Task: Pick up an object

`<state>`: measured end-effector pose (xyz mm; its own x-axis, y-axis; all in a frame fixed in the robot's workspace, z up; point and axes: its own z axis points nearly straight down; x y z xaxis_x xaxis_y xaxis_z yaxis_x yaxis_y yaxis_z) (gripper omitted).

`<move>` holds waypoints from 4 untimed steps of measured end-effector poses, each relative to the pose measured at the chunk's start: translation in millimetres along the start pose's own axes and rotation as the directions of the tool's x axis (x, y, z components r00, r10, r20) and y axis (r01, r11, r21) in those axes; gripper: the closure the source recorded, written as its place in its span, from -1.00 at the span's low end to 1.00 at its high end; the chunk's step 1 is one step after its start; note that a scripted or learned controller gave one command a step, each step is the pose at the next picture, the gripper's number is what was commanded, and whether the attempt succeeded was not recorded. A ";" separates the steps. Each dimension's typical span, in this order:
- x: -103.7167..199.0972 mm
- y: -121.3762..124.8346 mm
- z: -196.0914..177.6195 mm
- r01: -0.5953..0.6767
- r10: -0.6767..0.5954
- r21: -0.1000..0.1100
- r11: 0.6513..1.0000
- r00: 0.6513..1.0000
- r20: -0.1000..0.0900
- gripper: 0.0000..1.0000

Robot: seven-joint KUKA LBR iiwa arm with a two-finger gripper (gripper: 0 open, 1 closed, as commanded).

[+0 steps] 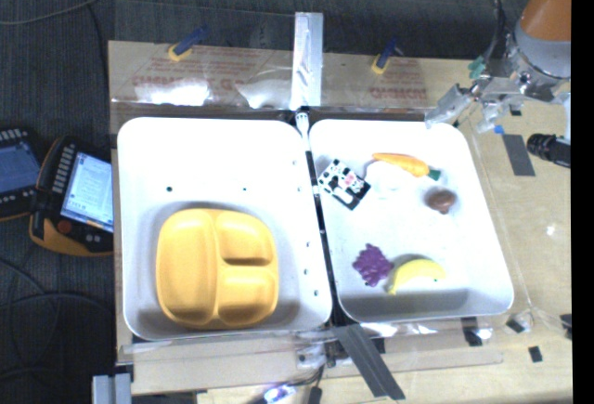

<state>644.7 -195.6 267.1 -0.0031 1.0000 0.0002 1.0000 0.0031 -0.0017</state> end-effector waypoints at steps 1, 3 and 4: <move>24.0 14.3 155.3 0.002 -0.002 0.002 1.000 1.000 0.003 -1.00; 31.4 27.2 167.0 0.159 -0.158 -0.007 0.987 0.987 0.009 1.00; 79.6 9.7 75.7 0.260 -0.260 -0.001 0.966 0.966 0.004 1.00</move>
<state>654.0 -115.9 191.3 -0.2634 0.9647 -0.0031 0.9647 0.2634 -0.0009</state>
